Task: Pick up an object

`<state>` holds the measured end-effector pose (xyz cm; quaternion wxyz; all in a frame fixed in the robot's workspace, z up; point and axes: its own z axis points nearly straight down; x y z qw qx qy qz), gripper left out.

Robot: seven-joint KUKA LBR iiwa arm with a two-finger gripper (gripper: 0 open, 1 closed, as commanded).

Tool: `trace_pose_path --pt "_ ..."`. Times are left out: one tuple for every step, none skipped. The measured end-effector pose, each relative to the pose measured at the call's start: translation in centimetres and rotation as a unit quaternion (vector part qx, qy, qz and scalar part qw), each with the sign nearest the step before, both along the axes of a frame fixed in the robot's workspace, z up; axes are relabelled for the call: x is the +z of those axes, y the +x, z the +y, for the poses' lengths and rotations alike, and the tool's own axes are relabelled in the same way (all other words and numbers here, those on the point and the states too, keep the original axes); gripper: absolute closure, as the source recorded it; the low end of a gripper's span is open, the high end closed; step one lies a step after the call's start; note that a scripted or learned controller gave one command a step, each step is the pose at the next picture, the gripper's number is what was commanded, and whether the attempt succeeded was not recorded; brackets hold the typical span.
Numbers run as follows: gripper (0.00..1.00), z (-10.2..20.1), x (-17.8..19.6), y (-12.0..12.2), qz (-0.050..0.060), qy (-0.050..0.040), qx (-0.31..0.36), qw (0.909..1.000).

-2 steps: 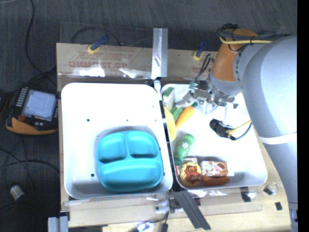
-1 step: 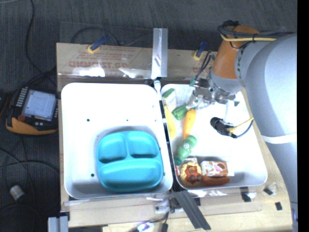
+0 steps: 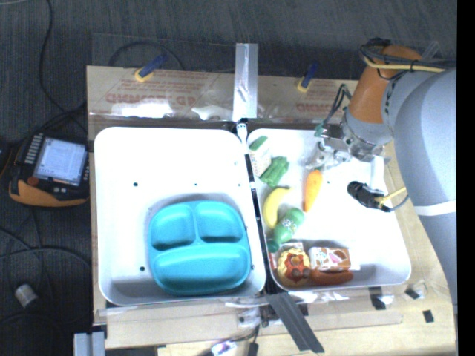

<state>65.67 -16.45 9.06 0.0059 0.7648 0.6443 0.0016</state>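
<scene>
The right bin holds an orange carrot lying nearly upright in its middle. A green pepper, a yellow banana and a green round piece lie along its left wall. A red and yellow food packet rests at the front. My gripper hangs at the back of this bin, directly above the carrot's upper tip and close to it. Whether it touches the carrot is unclear.
A blue divided tray lies in the front of the left bin. A metal divider stands between the bins at the back. The grey arm covers the right bin's right side.
</scene>
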Motion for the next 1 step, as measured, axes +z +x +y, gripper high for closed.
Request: trace_pose_path --pt "1.0 1.27 10.86 1.16 0.006 0.0019 0.011 0.9999"
